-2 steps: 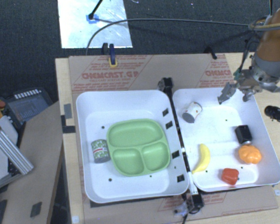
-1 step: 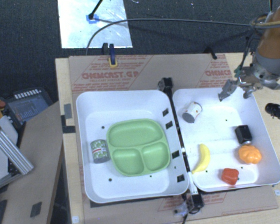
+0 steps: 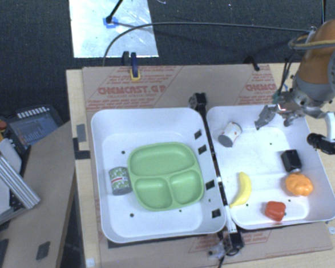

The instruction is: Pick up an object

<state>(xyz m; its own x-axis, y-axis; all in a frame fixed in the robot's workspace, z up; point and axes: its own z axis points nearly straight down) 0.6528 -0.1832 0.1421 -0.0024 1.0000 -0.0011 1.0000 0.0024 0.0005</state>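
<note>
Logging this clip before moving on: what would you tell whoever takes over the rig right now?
Tool: over the right bin's far side, holding nothing; finger state unclear.
Right bin: white cup on its side, banana, red pepper, orange fruit, black block.
Left bin: green divided plate, small can beside it.
Done: nothing lifted.
Left: pick any one object; the cup looks nearest.

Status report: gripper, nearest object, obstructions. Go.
Two-finger gripper above right white bin's back edge, holding nothing. Small white cup lying nearest, untouched. Nothing between them.
</note>
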